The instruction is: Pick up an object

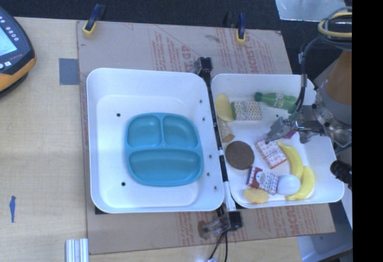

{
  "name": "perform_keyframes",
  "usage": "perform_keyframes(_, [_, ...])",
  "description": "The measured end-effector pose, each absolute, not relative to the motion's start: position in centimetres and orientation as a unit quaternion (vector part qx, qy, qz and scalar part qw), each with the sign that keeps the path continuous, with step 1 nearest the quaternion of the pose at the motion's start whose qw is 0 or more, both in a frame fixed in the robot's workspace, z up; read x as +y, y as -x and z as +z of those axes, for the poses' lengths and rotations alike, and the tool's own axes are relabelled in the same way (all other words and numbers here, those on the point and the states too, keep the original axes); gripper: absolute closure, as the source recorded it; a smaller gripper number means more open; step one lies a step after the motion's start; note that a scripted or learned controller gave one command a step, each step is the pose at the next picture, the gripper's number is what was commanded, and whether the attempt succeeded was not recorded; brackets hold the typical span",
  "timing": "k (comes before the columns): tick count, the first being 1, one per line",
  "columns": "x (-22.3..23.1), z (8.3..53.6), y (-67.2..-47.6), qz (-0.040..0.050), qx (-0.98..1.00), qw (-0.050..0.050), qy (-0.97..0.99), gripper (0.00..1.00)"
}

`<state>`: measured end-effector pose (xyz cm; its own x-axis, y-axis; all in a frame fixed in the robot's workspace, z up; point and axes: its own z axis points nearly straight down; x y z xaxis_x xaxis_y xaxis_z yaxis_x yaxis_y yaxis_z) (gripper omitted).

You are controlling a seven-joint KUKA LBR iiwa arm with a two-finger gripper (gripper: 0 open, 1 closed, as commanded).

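White egg [289,183]: you are seeing it lying at the near edge of the right bin [251,79], touching the banana [297,163], which is curving along the bin's right side.
Yellow scrap [257,196]: it is sitting in the near part of that bin, just beside a red and white packet [263,180].
Brown disc [240,155]: it is lying flat near the bin's left wall, with a second packet [271,153] just to its right.
Blue plate [163,149]: you are looking at a three-part plate resting flat in the middle of the left bin [96,135] (nothing is lying on it).
Gripper [286,128]: it is hanging low over the right bin, reaching in from the right, just beyond the second packet; you cannot tell how far open it is, and nothing is showing in its hold.
Patterned box [246,110]: it is lying farther back, with a pale yellow piece [224,107] just to its left.
Green bottle [275,100]: it is lying on its side by the far wall.
Cardboard sheet [167,51]: it is lying under both bins, with two clamps [240,27] gripping its far edge.
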<state>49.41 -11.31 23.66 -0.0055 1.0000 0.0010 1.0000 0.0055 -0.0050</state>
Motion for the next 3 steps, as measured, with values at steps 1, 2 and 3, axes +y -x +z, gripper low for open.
perform_keyframes(1, [-9.3, 14.4, -50.6, 0.0027, -0.710, 0.004, 0.704, 0.00])
perform_keyframes(2, [-6.9, 19.5, -58.5, -0.0023, -0.710, -0.003, 0.704, 0.00])
perform_keyframes(3, [-13.1, 13.4, -58.8, 0.0033, -0.708, 0.002, 0.707, 0.00])
